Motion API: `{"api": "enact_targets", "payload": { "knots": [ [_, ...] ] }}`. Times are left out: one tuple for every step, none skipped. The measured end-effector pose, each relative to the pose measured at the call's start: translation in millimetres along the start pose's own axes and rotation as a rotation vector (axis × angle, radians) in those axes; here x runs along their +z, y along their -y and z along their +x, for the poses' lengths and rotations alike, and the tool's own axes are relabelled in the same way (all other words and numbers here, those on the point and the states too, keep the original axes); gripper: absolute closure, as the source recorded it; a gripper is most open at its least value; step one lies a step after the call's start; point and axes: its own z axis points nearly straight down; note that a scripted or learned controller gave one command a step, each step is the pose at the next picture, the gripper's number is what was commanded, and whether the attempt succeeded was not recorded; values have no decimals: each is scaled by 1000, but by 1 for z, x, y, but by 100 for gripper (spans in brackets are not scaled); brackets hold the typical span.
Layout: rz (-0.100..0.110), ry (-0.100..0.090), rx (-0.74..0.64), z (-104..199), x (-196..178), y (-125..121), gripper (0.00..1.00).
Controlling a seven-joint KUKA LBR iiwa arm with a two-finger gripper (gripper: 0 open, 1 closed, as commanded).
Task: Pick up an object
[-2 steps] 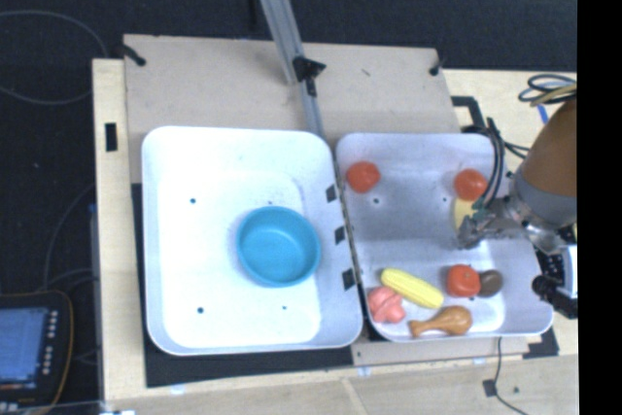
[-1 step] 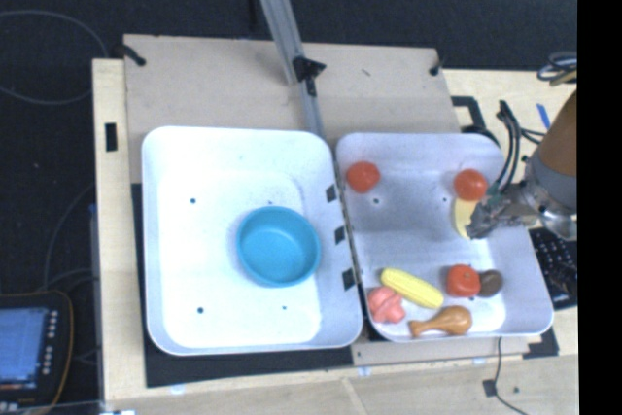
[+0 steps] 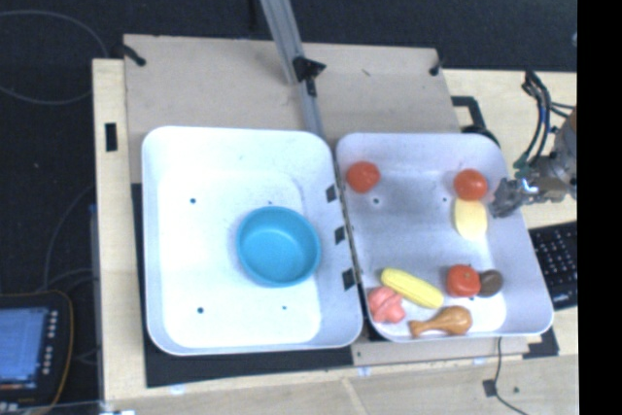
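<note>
**Gripper at the right bin's edge**

The left bin (image 3: 175, 306) holds a blue bowl (image 3: 279, 245). The right bin (image 3: 418, 165) holds a yellow corn cob (image 3: 412, 288), a pale yellow piece (image 3: 471, 220), a drumstick (image 3: 442, 322) and red tomatoes. The gripper (image 3: 507, 196) sits at the right rim, just beside the pale piece; I cannot tell its opening.

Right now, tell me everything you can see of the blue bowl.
The blue bowl is round, light blue all over and looks like smooth plastic. It stands upright with its opening upward, and nothing shows inside it. It sits alone on the floor of the left white bin, somewhat right of the bin's middle, apart from all the walls. Nothing touches it but the bin floor.
</note>
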Motion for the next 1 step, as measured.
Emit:
{"api": "enact_targets", "payload": {
  "knots": [
    [0, 0, -2, -1, -57, -3, 100]
  ]
}}
